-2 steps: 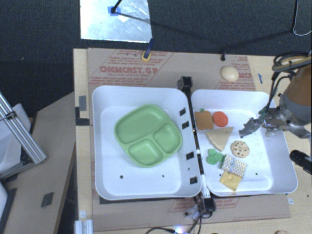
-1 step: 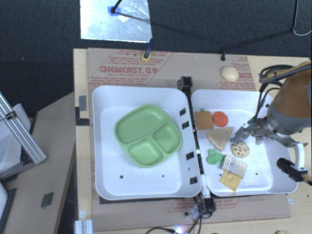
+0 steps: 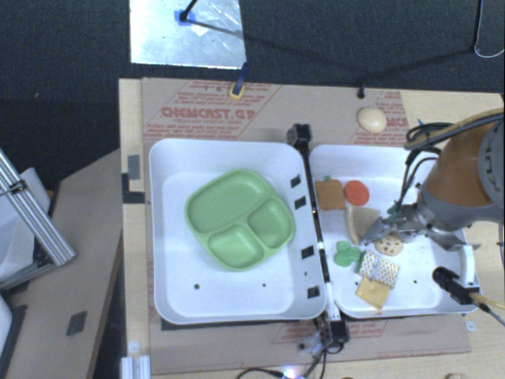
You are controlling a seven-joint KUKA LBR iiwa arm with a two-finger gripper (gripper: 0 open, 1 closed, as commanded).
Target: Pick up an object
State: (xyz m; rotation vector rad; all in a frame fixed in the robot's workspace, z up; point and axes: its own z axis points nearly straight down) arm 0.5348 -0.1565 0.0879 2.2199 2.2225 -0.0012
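From my seat I see the two white bins side by side on the bench. The left bin (image 3: pixel 170 235) holds a green divided plate (image 3: pixel 239 218), sitting tilted near its middle. The right bin (image 3: pixel 418 300) carries all the small things, gathered in its left half.

Along the top of that group lies a brown toast piece (image 3: pixel 330 194) with a red disc (image 3: pixel 357 192) just beside it on the right. Below them is a pale wedge (image 3: pixel 360 221), and under that a green leafy piece (image 3: pixel 346 254) close to the divider between the bins. A round cookie (image 3: pixel 388 246) sits right of the green piece, and below it a checkered cracker (image 3: pixel 379 270) lies touching or overlapping a yellow cracker (image 3: pixel 372 292) at the lower edge of the group.

The arm (image 3: pixel 465 181) comes in from the right side of the frame, orange band showing above the wrist. Its gripper (image 3: pixel 392 226) is low over the right bin's middle, just above the cookie and beside the pale wedge. I cannot tell how the hand stands, nor whether it touches anything.

Outside the bins, a pale egg-like ball (image 3: pixel 372 119) rests on the cardboard above the right bin, and a silvery sheet (image 3: pixel 188 20) lies at the upper left of the frame.
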